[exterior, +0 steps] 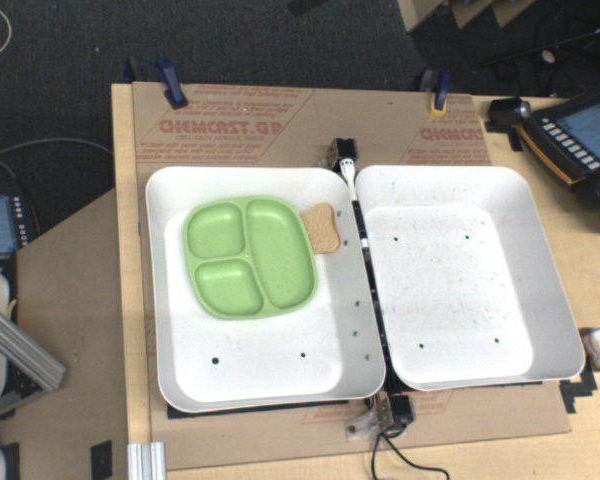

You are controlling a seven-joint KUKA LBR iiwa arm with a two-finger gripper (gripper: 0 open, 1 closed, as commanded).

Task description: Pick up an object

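We cannot tell whether the gripper is released, clenched or grasping anything, so we judge that the pick has not yet begun.

Both candidate things lie in the left bin (270, 356), in the centre-left of the frame. The green divided plate (248, 258) sits flat in the upper part of that bin, open side up. We judge its low, broad rim a poor thing for two fingers to close on. The tan block (322, 228) lies at the plate's upper right edge, touching it or just beside it, between the plate and the bin's right wall. It may be a sponge or a biscuit; the view is too coarse to say. Small and free on its upper side, it looks the easier target, though the plate crowds it on the left.

The right bin (450, 298) stands beside the left one, their inner rims meeting down the middle of the frame. Both rest on a brown board (230, 118), which clamps (170, 80) pin at the upper edge, presumably so nothing shifts.

We count two bins, one plate with three compartments, one tan block and two clamps.
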